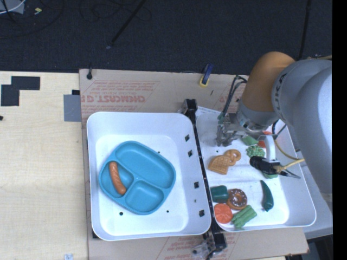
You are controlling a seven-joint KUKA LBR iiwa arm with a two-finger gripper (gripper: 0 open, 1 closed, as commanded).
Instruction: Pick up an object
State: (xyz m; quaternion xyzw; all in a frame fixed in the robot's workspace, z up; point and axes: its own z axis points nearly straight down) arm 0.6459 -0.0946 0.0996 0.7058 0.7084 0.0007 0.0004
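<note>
My gripper (224,138) hangs low over the far left part of the right bin (303,210), just above a tan pretzel-shaped toy (223,162). Nothing is visibly held in it. Nearer the front of that bin lie a green block (219,193), a brown donut (237,198), an orange slice (223,213) and a light green stick (244,216). A dark green pepper (267,195) lies to the right of the donut. Small green pieces (255,150) and a red bit (262,143) sit just right of the gripper, partly hidden by the wrist.
The left bin (103,129) holds a blue divided plate (157,169) with an orange sausage (116,177) in its left compartment. A black divider (199,167) runs between the bins. The grey arm (309,112) covers the right bin's far right corner.
</note>
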